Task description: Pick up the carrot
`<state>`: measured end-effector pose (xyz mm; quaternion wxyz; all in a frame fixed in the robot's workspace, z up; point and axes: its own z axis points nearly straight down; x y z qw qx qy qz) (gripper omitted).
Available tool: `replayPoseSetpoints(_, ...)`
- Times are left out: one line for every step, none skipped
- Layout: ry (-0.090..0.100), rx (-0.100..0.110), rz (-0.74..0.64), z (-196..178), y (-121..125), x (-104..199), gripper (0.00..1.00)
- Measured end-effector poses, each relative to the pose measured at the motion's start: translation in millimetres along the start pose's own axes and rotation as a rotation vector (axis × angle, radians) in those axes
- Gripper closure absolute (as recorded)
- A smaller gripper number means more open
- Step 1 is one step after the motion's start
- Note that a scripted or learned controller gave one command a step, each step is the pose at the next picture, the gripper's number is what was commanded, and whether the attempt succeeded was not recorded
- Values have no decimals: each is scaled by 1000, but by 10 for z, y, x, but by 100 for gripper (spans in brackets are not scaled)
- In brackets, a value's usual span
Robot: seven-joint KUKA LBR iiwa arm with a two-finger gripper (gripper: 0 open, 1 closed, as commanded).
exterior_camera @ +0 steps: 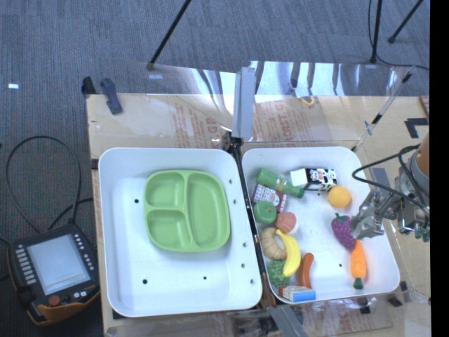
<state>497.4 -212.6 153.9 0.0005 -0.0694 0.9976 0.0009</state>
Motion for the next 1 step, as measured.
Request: replayPoseSetpoints(0,1,453,-1064,539,124,0)
